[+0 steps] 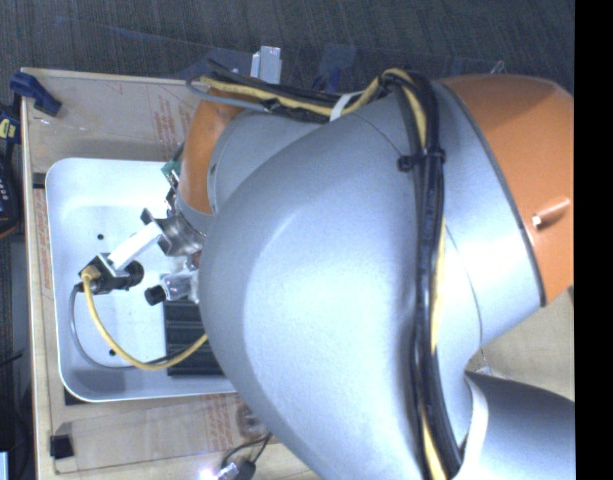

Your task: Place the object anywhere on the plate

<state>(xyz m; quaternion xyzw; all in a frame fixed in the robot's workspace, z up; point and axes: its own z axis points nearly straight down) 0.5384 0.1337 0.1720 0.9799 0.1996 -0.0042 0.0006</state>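
BENCH VIEW: The KUKA arm [336, 268], grey with an orange band [526, 168], leans in from the right over a wooden bench [116, 118]. Its bulky housing covers the right side of a shallow white bin [49, 268]. The bin's left, far and near walls show, joined by rounded corners. The bare white floor along the left and far walls is the open room on view. The bench board runs as a narrow margin outside those three walls. A blue clamp [33, 92] sits at the far left corner and a small black block [61, 445] at the near left corner. Dark carpet [136, 8] lies beyond the bench edge. The gripper [181, 286] sits low over the bin's middle, right at the edge of the housing that overhangs it. Whether it is released or clenched cannot be told, nor whether it grasps anything. Just beside it, toward the near wall, a dark ribbed block [191, 333] shows against the bin floor, its right end under the arm. Whether the gripper touches it cannot be told. The object and the plate are hidden by the arm, and where they lie cannot be told.
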